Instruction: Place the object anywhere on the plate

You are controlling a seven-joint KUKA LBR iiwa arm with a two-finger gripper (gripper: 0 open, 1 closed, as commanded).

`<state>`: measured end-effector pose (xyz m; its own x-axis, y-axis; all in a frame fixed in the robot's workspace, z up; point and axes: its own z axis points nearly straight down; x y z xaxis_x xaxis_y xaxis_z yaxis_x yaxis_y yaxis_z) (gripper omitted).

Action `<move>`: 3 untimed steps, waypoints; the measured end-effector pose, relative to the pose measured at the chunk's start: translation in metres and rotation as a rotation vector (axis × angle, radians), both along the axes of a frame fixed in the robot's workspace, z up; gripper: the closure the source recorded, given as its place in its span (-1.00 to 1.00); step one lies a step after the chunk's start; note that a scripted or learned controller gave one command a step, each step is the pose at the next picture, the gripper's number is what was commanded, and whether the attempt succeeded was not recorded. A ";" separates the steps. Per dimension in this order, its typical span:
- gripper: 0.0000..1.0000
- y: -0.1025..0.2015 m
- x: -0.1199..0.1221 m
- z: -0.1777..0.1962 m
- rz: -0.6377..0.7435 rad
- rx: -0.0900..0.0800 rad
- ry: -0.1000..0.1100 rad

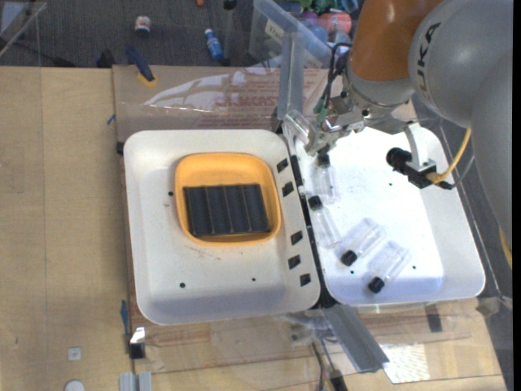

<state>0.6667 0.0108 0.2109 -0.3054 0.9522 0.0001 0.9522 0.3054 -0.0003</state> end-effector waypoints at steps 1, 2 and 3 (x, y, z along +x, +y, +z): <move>1.00 0.011 0.001 0.014 0.088 -0.001 -0.006; -1.00 0.011 0.001 0.015 0.088 0.000 -0.006; 1.00 0.011 0.002 0.026 0.086 0.000 -0.013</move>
